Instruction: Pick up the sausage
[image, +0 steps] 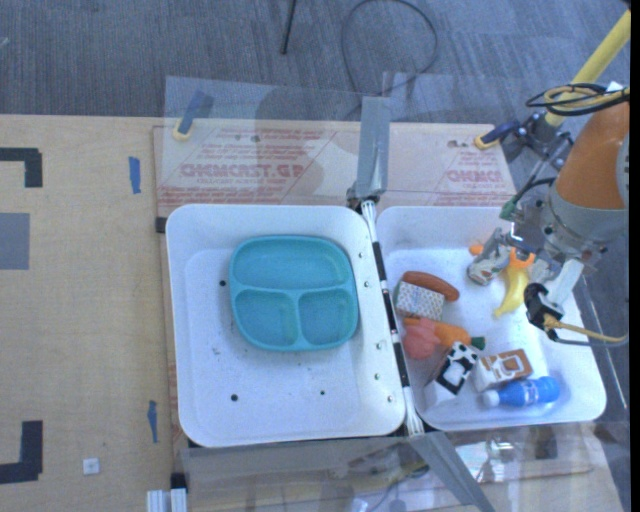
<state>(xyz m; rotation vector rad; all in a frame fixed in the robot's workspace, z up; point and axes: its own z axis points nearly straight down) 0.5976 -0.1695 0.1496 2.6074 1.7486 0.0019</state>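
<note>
Camera view has the reddish-brown toy sausage (430, 285) lying in the right white bin (590, 395), near the divider, just above a speckled block (419, 300). Gripper (497, 262) sits well apart; jaw state, cannot tell. Likely light, smooth plastic: pinch across its middle.

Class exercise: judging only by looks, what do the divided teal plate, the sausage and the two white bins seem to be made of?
Teal plate: probably moulded plastic, matte, one even colour with rounded dividers.
Sausage: likely toy plastic or rubber, smooth reddish-brown skin; too small to tell which.
White bins: seemingly thin formed plastic, slightly glossy, with rounded corners and shallow walls.
</note>
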